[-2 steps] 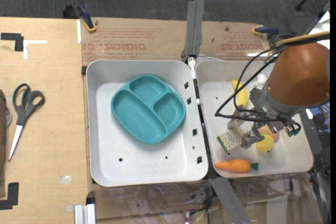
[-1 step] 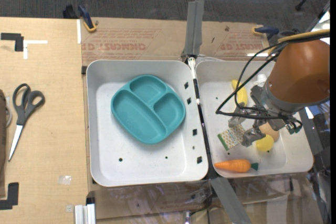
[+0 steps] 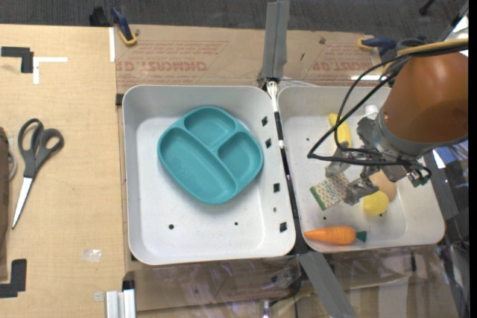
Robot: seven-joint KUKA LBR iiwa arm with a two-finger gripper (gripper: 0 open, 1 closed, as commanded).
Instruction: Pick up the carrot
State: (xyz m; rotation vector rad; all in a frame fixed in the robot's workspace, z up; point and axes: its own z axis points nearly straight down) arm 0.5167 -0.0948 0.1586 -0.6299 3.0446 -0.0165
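Observation:
The carrot (image 3: 331, 235) is orange with a green stub at its right end. It lies flat along the front wall of the right bin (image 3: 298, 160). My gripper (image 3: 353, 187) hangs over the middle of that bin, a short way behind the carrot and a little to its right. It is not touching the carrot. The orange band of the arm (image 3: 428, 100) covers the bin's back right part.
A yellow rounded piece (image 3: 376, 202) and a green patterned packet (image 3: 325, 194) sit right by the gripper. A yellow oblong item (image 3: 342, 132) lies further back. The left bin (image 3: 141, 182) holds a teal divided plate (image 3: 211, 154). Scissors (image 3: 33, 153) lie on the bench at far left.

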